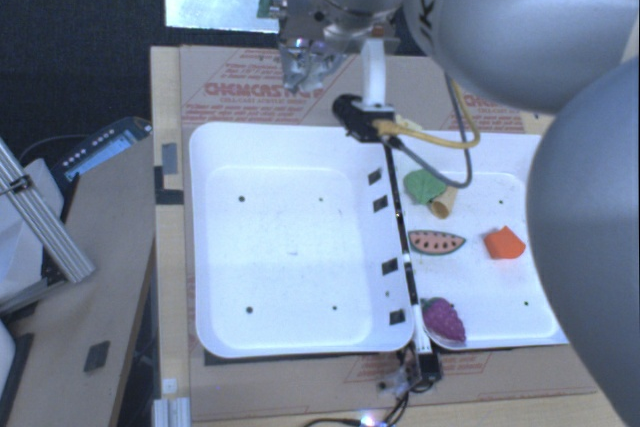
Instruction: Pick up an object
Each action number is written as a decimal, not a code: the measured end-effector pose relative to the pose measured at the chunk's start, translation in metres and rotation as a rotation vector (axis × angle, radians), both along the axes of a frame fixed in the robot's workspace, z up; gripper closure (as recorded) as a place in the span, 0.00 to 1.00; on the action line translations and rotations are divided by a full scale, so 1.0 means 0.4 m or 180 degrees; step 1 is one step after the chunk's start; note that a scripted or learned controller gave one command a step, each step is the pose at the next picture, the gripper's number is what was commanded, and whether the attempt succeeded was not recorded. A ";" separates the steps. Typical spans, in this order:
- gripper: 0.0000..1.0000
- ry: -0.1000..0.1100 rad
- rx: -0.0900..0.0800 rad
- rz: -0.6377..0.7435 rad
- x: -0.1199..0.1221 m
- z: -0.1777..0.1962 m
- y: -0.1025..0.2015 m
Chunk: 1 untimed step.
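Right now the hand (305, 70) hangs over the brown cardboard just beyond the far rim of the left bin (215, 215), with nothing visible between its fingers; it is too blurred to tell whether they are spread or pressed together. Everything worth picking lies in the right bin (540, 320), off toward five o'clock from the hand: a green piece with a tan cone (430, 190) nearest, then a watermelon slice (436, 242) whose long axis runs three to nine o'clock, an orange block (505, 243) at its three o'clock, and a purple grape bunch (444, 320) at the near rim. I reckon the green piece is the shortest reach, across the divider.
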<state>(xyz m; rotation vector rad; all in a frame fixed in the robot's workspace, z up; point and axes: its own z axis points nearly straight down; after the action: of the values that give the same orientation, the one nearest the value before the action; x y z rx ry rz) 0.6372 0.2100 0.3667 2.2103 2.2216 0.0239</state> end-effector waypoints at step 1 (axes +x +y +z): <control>1.00 0.0066 -0.0019 0.0003 -0.035 -0.202 0.064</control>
<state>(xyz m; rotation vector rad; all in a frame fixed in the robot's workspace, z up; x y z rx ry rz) 0.6231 0.2356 0.2861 2.2170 2.2301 -0.0056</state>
